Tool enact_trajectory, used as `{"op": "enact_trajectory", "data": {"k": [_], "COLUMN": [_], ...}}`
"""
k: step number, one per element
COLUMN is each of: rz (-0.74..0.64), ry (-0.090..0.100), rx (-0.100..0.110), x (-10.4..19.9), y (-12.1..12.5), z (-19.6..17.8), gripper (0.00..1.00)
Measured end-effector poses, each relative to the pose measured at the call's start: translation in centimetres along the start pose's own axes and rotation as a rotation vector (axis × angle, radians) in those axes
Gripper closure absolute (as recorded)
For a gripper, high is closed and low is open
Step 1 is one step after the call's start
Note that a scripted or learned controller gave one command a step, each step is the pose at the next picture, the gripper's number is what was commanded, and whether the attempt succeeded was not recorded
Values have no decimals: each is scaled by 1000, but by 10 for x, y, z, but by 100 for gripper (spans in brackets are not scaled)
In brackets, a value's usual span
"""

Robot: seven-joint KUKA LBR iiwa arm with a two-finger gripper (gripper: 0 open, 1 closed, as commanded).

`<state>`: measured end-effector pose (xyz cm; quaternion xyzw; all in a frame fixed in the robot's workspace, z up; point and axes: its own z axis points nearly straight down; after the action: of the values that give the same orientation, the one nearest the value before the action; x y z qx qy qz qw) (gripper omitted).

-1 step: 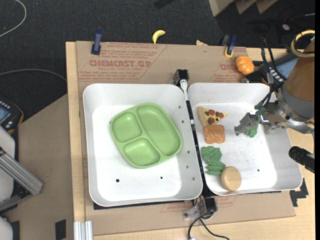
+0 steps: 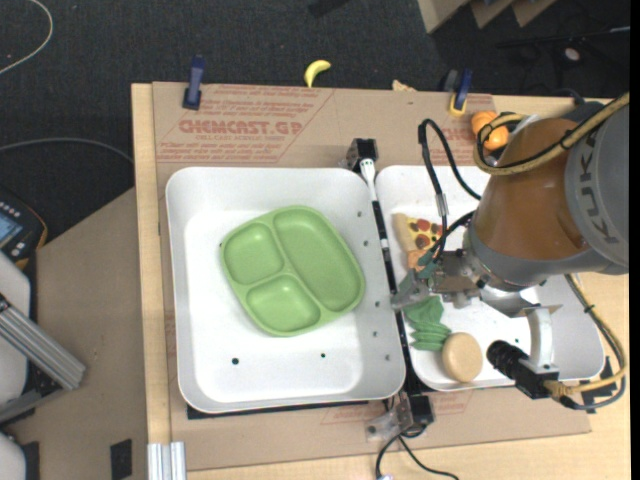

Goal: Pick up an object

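In the right bin lie a pizza slice, a green leafy toy and a tan round bun. My gripper hangs low over the bin's left side, between the pizza slice and the green toy, close above the green piece. The grey and orange arm covers much of the bin's right half. Nothing shows between the fingers.
The left bin holds a green three-compartment plate. A black divider bar runs between the bins. Black cables loop over the right bin. A yellow banana and an orange toy sit beyond the bins.
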<state>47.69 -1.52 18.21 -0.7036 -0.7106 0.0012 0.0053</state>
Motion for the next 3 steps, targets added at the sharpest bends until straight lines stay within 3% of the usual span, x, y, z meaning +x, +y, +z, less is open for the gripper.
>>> {"op": "enact_trajectory", "data": {"k": [1, 2, 3], "rz": [19, 10, 10], "ry": [-8, -3, -4], "rx": [-2, -11, -13], "x": [-94, -76, -76], "y": [0, 4, 4], "z": [50, 97, 85], "gripper": [0, 0, 100]}}
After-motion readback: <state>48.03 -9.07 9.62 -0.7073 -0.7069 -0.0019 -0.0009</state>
